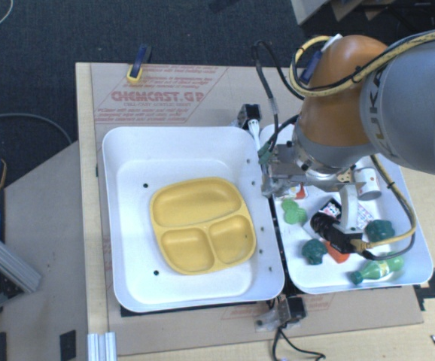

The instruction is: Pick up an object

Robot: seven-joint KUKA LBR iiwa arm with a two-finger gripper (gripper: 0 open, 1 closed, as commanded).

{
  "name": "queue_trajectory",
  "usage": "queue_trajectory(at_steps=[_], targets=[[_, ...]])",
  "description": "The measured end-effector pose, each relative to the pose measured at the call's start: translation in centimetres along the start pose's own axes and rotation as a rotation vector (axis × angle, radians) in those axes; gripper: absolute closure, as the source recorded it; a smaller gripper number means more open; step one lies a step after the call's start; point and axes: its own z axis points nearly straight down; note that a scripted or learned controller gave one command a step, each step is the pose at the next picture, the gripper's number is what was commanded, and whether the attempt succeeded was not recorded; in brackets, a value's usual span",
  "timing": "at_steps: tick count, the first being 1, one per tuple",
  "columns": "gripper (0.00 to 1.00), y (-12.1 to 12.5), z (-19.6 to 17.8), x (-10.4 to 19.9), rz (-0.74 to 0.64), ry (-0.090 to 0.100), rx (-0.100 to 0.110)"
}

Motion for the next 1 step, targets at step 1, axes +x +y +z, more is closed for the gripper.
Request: queue_trajectory(at_steps=[1], targets=[[1.00, -0.59, -1.80, -0.52, 0.002, 0.000, -0.007]])
